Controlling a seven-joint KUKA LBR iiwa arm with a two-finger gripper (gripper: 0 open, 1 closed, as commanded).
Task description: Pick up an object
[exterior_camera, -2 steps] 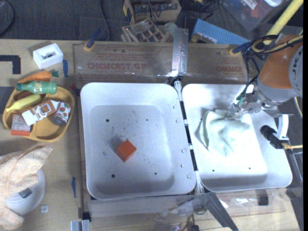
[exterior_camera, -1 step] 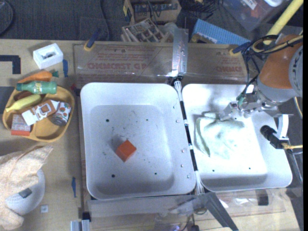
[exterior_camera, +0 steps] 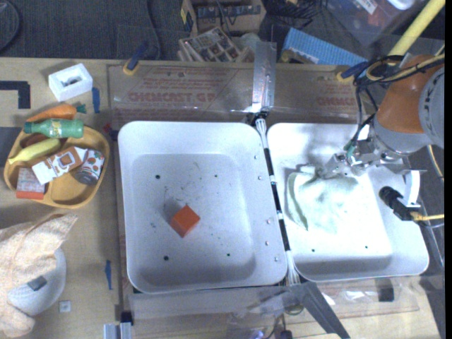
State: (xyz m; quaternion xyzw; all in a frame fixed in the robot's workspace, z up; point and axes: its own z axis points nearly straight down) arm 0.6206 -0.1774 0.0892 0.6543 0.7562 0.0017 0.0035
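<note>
Okay, from my remote seat: two shallow white bins side by side on the bench. In the left bin (exterior_camera: pixel 141 147) I see one orange block (exterior_camera: pixel 186 220), sitting alone on the floor a little left of and below the bin's centre, tilted corner-on, touching nothing else.

The right bin (exterior_camera: pixel 367 253) has a pale greenish-white cloth (exterior_camera: pixel 321 200) crumpled over its upper-middle floor, its left edge folded up near the bin's left wall. The arm (exterior_camera: pixel 413 108) comes in from the upper right of the frame, grey with the orange band, and the gripper (exterior_camera: pixel 344 162) is down at the top edge of the cloth, right at the fabric. Whether the fingers are spread or closed I cannot tell; they are small and blurred against the white cloth, and I can't see fabric pinched between them. A black cable end (exterior_camera: pixel 393 198) hangs just right of the cloth.

Left of the bins, at mid-left of the frame, a yellow bowl (exterior_camera: pixel 70 196) holds toy food: a green bottle (exterior_camera: pixel 55 128), a banana (exterior_camera: pixel 32 150) and small packets. A small white box (exterior_camera: pixel 70 82) sits above it, and a peach towel (exterior_camera: pixel 32 260) lies at lower left.
</note>
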